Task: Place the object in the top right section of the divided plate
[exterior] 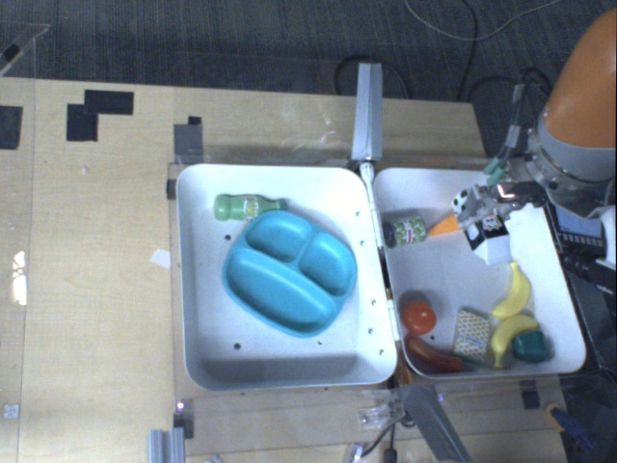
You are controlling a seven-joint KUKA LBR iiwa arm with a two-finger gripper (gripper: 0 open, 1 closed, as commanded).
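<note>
The grey arm with its orange band (pixel 588 75) reaches in over the right white bin (pixel 549 287), its jaws (pixel 479 212) hanging above that bin's upper part; whether they stand apart or together cannot be told. Just beside the jaws, toward the divider, lies a small orange wedge-shaped piece (pixel 443 226), touching or nearly touching them, though no grip on it can be made out; just past it rests a small green-labelled can (pixel 406 231) on its side. Nearer the bin's front edge, well away from the jaws, sit a round red-orange tomato-like ball (pixel 418 314), a dark red elongated pepper-like piece (pixel 434 357), a patterned square packet (pixel 472 332), two yellow bananas (pixel 511 312) and a small teal object (pixel 529 345). In the left white bin (pixel 207 355), well apart from the jaws, the blue plastic divided plate (pixel 289 271) lies tilted; a pale green bottle (pixel 246 205) lies on its side just beyond the plate. Both bins rest on the light wooden desk (pixel 87 287).
</note>
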